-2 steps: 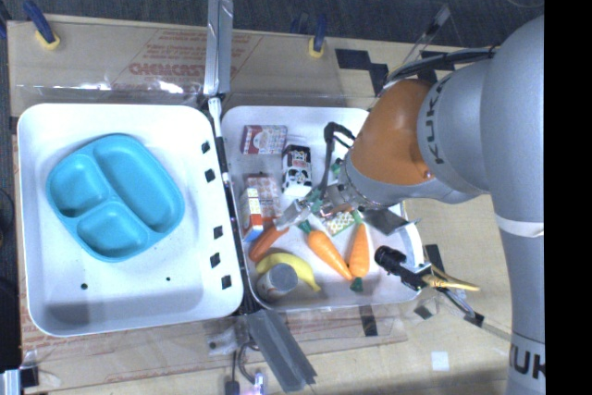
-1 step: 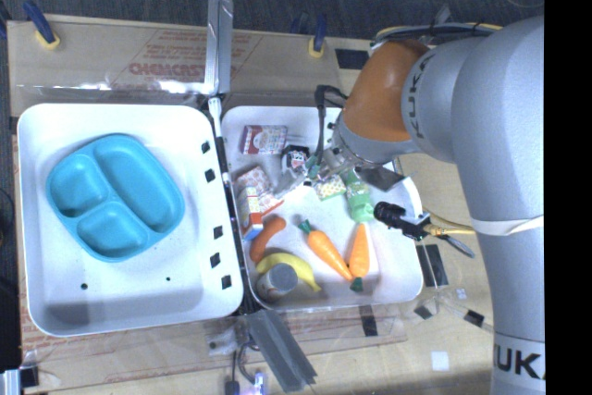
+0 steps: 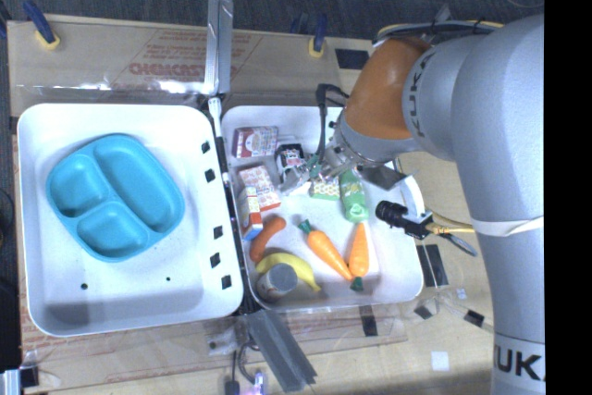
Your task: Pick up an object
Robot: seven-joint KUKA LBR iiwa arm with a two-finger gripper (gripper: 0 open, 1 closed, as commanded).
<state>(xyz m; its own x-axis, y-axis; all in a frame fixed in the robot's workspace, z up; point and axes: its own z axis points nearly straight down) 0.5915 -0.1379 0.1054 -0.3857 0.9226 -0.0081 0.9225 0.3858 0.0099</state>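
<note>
The pincer [image 3: 310,169] sits low in the right bin [image 3: 407,277], near the frame's centre; whether it is apart or together I cannot tell. Just beside it lie a green carton [image 3: 352,197] and small packets [image 3: 256,190]. Below lie two carrots [image 3: 327,253] and a banana [image 3: 289,272]. A blue divided plate [image 3: 114,194] rests in the left bin [image 3: 55,301].

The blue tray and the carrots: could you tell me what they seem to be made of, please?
The blue tray looks like moulded plastic: one even colour, rounded compartments, a soft sheen. The carrots look like toy plastic too, though rubber is possible: smooth, uniformly orange skins with plain green tops. The white bins also look like plastic, with a matt surface.
</note>
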